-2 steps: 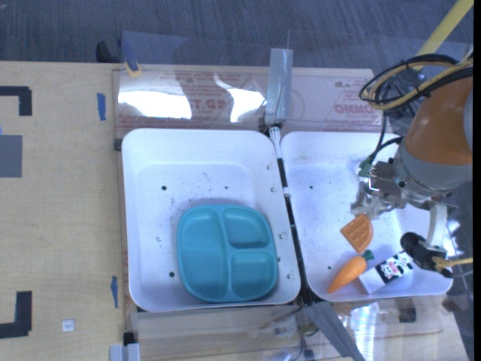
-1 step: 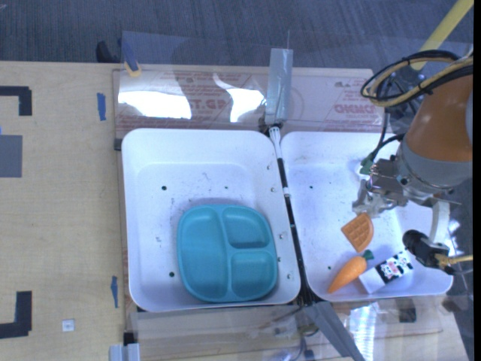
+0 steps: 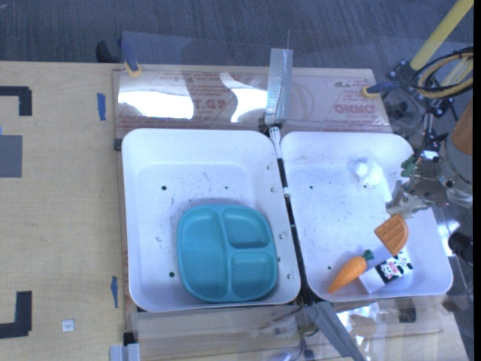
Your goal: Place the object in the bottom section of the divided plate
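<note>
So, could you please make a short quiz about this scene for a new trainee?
1. True or false: the blue plate lies in the left bin.
2. Which thing lies nearest the hand?
A. carrot
B. waffle
C. black-and-white toy
3. Fill in: the carrot, waffle and toy all lie in the ____ bin.

Key: 1 true; 2 B; 3 right.
</note>
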Controlling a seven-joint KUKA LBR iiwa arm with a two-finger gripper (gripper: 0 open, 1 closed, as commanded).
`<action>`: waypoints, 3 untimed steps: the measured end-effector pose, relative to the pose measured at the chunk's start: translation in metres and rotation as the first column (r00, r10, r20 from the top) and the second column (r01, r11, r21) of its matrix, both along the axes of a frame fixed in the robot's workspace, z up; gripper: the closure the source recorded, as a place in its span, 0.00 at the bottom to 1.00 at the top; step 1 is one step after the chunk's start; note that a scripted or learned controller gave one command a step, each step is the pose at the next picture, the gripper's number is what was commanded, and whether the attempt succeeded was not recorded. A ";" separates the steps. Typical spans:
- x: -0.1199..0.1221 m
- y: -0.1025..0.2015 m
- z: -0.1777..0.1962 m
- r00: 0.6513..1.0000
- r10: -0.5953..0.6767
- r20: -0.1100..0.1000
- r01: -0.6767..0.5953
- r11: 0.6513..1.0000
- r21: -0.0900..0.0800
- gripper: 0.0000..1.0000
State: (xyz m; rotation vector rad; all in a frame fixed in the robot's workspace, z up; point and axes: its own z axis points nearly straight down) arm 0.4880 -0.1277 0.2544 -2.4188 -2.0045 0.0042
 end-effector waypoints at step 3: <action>0.054 0.207 -0.073 0.970 0.241 -0.003 -0.241 0.970 0.002 1.00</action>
